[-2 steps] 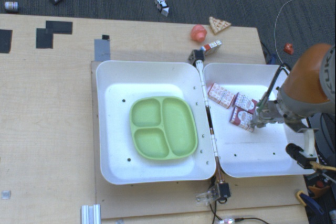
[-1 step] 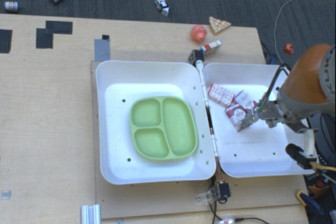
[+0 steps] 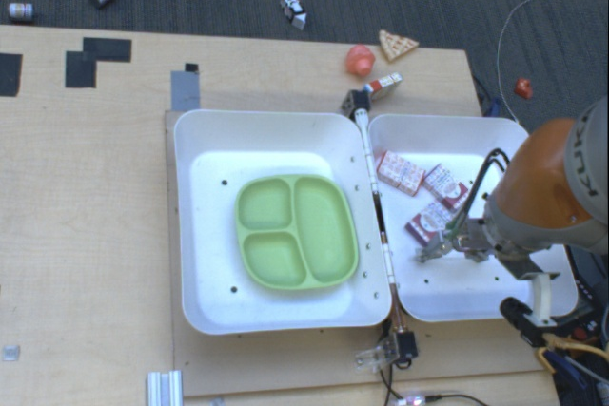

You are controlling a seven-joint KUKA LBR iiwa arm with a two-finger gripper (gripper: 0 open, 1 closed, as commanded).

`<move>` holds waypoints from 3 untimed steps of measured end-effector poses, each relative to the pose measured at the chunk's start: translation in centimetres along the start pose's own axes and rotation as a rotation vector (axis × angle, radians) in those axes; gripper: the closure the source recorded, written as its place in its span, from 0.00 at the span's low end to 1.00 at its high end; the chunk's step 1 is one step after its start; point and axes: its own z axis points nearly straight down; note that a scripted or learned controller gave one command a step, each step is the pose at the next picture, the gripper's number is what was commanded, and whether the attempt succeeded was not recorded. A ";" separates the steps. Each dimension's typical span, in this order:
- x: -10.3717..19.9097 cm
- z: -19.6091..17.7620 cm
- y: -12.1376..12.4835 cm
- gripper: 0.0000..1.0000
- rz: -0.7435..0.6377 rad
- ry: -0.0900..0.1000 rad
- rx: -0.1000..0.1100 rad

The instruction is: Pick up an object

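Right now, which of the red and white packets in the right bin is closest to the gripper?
The lowest packet, just beside the gripper. The other two packets lie farther up the right bin.
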 end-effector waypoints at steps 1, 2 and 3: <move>0.0 -1.1 0.2 1.00 -0.001 -0.001 -0.006; 0.0 -1.1 0.2 0.00 -0.001 -0.001 -0.006; 2.7 0.0 0.0 0.00 -0.001 -0.001 0.000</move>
